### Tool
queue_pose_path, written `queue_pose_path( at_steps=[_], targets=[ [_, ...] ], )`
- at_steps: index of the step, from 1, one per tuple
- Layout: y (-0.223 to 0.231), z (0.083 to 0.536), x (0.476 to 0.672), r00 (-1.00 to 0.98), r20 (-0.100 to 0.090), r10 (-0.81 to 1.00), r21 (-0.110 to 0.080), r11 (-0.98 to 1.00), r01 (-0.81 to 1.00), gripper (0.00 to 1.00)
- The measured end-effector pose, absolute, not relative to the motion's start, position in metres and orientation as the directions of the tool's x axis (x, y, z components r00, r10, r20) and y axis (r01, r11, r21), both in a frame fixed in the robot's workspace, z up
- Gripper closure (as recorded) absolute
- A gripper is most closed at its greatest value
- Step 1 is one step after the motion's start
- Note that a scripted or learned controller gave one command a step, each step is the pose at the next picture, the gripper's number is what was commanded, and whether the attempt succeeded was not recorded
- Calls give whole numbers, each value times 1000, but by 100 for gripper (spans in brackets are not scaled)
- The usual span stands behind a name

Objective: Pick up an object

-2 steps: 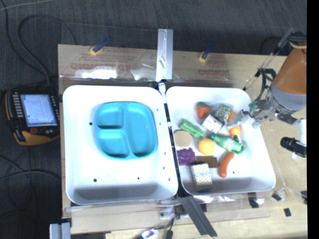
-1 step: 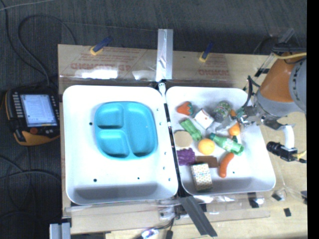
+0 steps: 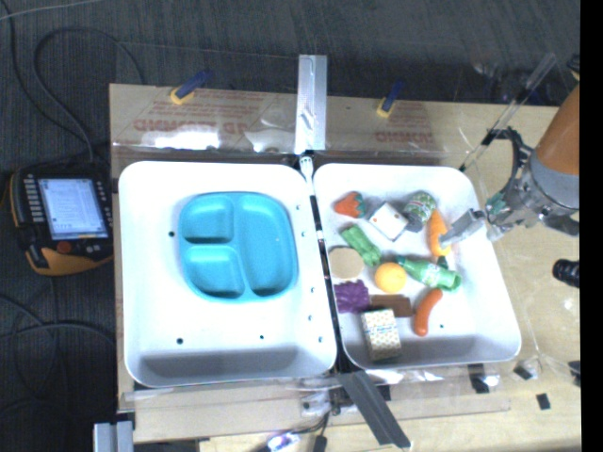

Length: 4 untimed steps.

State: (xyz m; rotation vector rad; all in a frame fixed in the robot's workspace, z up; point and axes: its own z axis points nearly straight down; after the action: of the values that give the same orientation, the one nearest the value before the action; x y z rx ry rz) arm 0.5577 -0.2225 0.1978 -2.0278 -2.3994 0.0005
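Note:
My gripper [image 3: 459, 230] reaches in over the right rim of the right bin [image 3: 490, 290], low beside an orange carrot [image 3: 435, 226]. I see nothing held in it. The bin holds several toy foods: a red strawberry [image 3: 350, 204], a white block [image 3: 386, 220], a grey-green round piece [image 3: 420, 203], a green pod [image 3: 362, 244], a yellow-orange ball [image 3: 390, 276], a green bottle [image 3: 430, 273], a tan disc [image 3: 346, 264], purple grapes [image 3: 352, 296], a brown bar [image 3: 389, 303], a red sausage [image 3: 427, 311] and a patterned box [image 3: 381, 333].
The left bin [image 3: 151, 337] holds a blue divided plate [image 3: 236, 244]. A metal divider [image 3: 312, 111] stands behind the seam between the bins. A handheld pendant [image 3: 60, 217] lies left of the bench. The arm [image 3: 556, 163] comes in from the right.

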Motion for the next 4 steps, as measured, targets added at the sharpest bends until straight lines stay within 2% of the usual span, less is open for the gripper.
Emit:
queue_pose_path(
  at_steps=[1,2,3,4],
  targets=[
    [-218,121,565,-143,2,990,-3,143,990,0],
    [-218,122,565,-143,2,990,-2,143,990,0],
    [-214,99,583,-95,8,995,4,95,995,0],
    [-214,106,583,-97,5,995,1,97,995,100]
  ],
)
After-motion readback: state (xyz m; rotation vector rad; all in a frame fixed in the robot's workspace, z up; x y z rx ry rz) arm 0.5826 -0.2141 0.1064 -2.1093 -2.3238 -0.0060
